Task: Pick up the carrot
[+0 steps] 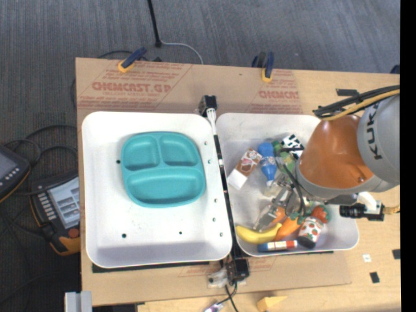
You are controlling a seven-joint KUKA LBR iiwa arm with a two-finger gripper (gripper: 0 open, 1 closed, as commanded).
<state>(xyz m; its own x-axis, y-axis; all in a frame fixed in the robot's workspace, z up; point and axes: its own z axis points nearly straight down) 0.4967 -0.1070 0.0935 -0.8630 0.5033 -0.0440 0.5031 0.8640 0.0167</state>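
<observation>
One fixed overhead camera, angled down.
It looks from well above the worktop point(162, 77) at both bins; the gripper point(281, 208) sits right of centre.

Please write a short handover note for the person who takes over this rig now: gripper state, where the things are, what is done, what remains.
Gripper: down in the right bin, among the toys; whether it grips anything cannot be told.
Carrot: lies near the bin's front, beside the banana, just below the gripper.
Teal divided plate: in the left bin.
Done: arm has reached the carrot's area.
Left: grasp the carrot and lift it; no lift is visible yet.
</observation>
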